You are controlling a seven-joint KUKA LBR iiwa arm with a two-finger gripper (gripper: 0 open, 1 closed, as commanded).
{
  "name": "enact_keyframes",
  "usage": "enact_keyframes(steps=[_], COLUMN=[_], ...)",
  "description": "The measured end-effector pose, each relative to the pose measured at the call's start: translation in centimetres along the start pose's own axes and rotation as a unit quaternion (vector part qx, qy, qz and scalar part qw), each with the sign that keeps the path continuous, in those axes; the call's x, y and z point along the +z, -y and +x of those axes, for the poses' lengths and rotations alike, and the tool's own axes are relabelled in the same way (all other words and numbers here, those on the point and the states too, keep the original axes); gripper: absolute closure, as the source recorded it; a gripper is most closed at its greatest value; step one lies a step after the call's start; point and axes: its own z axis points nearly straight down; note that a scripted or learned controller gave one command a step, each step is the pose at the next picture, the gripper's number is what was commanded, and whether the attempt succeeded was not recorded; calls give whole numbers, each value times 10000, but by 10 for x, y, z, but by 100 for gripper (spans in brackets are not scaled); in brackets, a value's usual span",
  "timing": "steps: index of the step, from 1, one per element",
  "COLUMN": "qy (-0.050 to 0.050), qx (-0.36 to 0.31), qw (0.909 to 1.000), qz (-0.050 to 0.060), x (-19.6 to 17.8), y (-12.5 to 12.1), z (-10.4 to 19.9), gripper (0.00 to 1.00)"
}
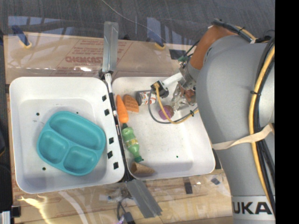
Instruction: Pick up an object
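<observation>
Reaching down into the right bin (198, 160), gripper (179, 98) hovering just above purple ball (165, 112), finger spread impossible to tell; needing a clean descent.

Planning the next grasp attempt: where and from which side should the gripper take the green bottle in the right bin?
Grip the green bottle across its middle, coming straight down from above. It lies flat, lengthwise along the right bin's left wall, so the fingers should probably close across its narrow width.
</observation>
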Motion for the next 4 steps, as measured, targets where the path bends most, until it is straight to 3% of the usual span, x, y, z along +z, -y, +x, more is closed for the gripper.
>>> enact_keyframes(steps=[1, 2, 3, 4], qy=[-1, -62, -13, -4], qx=[-171, 17, 64, 24], qw=[9999, 10000, 10000, 10000], qz=[0, -26, -15, -16], x=[20, -62, -81, -79], y=[72, 114, 151, 253], z=[-3, 8, -75, -104], gripper=[100, 100, 100, 100])
